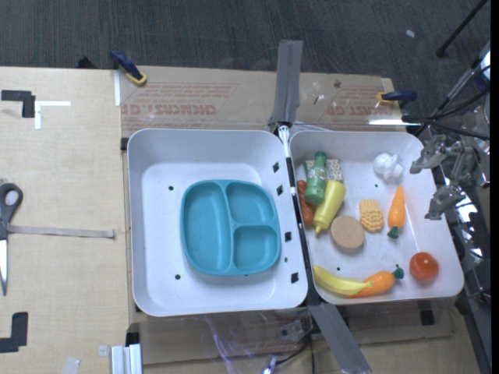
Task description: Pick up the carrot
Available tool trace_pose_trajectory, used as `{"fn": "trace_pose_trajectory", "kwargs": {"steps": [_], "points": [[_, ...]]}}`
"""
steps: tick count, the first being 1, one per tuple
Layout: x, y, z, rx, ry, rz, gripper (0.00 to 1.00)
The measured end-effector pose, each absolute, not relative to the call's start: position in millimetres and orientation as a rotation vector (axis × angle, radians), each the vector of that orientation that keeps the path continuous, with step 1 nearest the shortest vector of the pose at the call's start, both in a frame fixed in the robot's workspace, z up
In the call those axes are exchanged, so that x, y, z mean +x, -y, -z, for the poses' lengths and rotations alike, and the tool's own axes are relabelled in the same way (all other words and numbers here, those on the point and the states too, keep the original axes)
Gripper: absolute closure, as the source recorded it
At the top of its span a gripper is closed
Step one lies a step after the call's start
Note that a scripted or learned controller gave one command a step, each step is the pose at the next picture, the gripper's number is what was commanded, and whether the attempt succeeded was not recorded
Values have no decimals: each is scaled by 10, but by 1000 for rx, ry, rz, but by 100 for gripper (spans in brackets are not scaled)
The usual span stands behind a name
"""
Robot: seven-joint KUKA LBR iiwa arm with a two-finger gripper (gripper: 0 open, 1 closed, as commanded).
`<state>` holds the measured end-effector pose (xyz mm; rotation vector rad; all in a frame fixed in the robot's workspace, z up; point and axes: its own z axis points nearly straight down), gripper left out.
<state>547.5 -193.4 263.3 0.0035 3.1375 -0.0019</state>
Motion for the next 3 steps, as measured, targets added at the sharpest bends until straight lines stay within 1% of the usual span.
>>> {"fn": "trace_pose_trajectory", "kwargs": {"steps": [1,2,3], "points": [[5874,2153,-1210,-119,-3136,1,0],[5916,2216,-953,-94,-3133,4,0],[5943,2191,-1063,-103,-3128,6,100]]}}
